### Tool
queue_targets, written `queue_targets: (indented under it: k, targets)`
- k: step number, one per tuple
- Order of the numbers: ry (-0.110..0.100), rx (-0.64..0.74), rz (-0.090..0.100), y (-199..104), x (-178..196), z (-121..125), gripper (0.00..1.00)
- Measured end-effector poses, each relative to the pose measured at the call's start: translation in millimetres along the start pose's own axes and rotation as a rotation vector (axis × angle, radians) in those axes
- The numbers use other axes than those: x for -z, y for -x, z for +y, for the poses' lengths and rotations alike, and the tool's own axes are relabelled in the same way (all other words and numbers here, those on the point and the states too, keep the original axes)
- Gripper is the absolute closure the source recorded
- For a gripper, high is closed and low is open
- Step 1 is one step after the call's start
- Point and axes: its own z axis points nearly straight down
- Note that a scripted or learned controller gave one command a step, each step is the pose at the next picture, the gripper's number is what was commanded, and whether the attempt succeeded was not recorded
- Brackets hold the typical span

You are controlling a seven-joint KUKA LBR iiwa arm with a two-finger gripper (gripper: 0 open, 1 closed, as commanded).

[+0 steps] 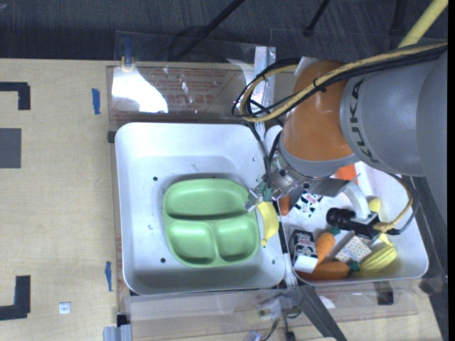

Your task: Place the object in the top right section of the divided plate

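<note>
A green divided plate (173,226) lies in the left white bin (142,162), with one long section on its far side and two smaller ones on its near side. All three sections are bare. My gripper (257,197) hangs at the plate's right rim, level with the long section. A yellow banana-shaped object (269,221) sits directly under and just right of the gripper, between the plate's right edge and the bin wall. It touches the gripper, but the arm hides whether it is gripped.
The right bin (418,261) holds several items: an orange carrot (325,247), a yellow piece (380,258), a small printed box (304,241) and a spotted card (307,203). The bulky grey and orange arm (334,119) covers that bin's far part.
</note>
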Motion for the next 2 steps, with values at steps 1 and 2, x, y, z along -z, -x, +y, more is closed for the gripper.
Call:
queue_targets:
  k: [1,2]
  targets:
    - [0.002,0.197,-0.001,19,1,-6,1.00]
    - [0.004,0.392,-0.003,-55,-59,-4,1.00]
